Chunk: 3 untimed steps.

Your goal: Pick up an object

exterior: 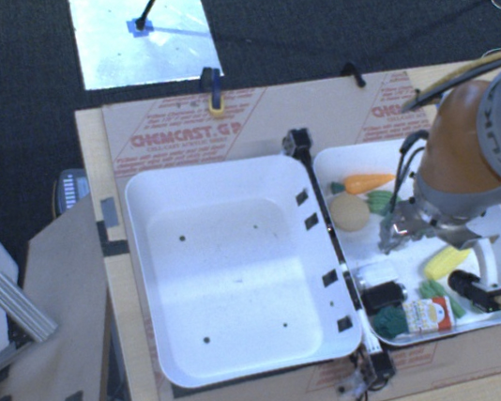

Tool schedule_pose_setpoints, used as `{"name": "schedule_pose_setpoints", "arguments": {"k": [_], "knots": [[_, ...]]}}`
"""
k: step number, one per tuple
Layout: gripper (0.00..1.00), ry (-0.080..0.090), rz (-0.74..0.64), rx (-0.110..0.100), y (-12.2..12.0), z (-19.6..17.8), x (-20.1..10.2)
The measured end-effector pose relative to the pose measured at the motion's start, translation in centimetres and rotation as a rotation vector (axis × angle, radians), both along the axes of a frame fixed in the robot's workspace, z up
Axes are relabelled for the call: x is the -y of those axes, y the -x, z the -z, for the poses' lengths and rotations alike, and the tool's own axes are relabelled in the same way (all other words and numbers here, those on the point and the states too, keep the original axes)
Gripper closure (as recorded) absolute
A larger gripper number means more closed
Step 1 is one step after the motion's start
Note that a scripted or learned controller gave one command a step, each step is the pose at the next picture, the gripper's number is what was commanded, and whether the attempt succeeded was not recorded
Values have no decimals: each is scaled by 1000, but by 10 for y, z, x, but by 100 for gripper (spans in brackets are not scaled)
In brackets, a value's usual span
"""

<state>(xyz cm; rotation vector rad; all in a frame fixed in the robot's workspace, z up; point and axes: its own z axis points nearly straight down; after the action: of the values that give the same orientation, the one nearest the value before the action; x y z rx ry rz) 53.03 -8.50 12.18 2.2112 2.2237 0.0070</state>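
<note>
Camera view from above: two white bins side by side on a bench. Left bin (233, 264) big and bare inside. Right bin (350, 157) full of little things. Grey arm (489, 145) with an orange band reaching in from the right, down over the right bin. Gripper (393, 234) low inside the right bin, near its middle. Fingers too small and dark to read, so cannot tell if apart or together. Nothing seen between them.

Orange carrot (367, 182) near the top of the right bin. Just below it, a pale round ball (349, 214), with a green thing (382, 200) beside it, close to the gripper. Yellow corn (445, 261) lower down, right of the gripper. Black block (382, 295) near the bin's left wall. Small red and white box (428, 315) at the bottom edge, with green bits next to it.
</note>
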Motion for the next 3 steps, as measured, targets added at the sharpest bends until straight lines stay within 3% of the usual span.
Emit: {"name": "schedule_pose_setpoints", "arguments": {"k": [1, 2, 3], "knots": [[100, 3, 1, 14, -16, -230, 15], [100, -3, 6, -21, -13, -16, 22], [100, 19, 16, 12, 42, 35, 17]]}}
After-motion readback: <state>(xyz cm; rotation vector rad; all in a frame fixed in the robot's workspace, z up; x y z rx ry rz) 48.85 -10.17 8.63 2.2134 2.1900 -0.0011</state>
